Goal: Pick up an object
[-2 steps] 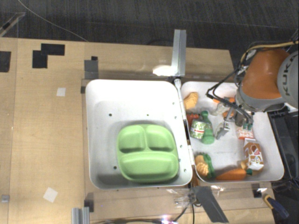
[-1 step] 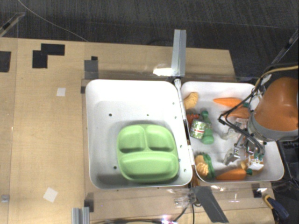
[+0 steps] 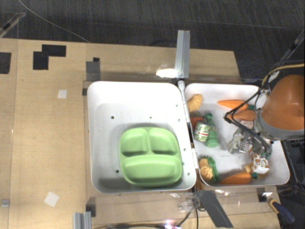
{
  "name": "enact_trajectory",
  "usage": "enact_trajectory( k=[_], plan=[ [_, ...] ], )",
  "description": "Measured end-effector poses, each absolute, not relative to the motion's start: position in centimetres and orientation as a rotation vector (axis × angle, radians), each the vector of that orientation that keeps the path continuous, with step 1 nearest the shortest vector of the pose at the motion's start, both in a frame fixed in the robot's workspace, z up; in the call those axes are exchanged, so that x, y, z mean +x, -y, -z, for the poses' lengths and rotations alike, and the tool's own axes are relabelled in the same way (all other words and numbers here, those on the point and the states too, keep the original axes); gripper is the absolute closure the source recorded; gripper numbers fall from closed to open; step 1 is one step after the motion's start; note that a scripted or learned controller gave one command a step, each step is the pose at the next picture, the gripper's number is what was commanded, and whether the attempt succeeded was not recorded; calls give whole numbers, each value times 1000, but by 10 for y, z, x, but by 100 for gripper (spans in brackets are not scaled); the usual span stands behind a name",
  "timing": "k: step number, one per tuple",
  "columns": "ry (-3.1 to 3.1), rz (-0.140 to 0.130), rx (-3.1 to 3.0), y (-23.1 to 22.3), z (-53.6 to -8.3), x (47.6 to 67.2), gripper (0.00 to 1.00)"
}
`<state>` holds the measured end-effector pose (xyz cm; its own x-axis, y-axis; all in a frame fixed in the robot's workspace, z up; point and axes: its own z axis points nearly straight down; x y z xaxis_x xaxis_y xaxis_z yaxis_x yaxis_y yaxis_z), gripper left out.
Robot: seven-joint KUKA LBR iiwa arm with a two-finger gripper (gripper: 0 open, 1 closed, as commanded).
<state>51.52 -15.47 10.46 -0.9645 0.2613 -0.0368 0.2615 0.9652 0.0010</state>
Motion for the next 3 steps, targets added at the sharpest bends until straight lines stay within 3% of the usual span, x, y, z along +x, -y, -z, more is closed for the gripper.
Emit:
enact_trajectory(
  k=[1, 2, 3],
  plan=[
    [-3127, 6, -56, 168, -195, 505, 100],
    [-3073, 5, -602, 205, -198, 571, 100],
    [-2929, 2, -1117, 205, -148, 562, 100]
  ],
)
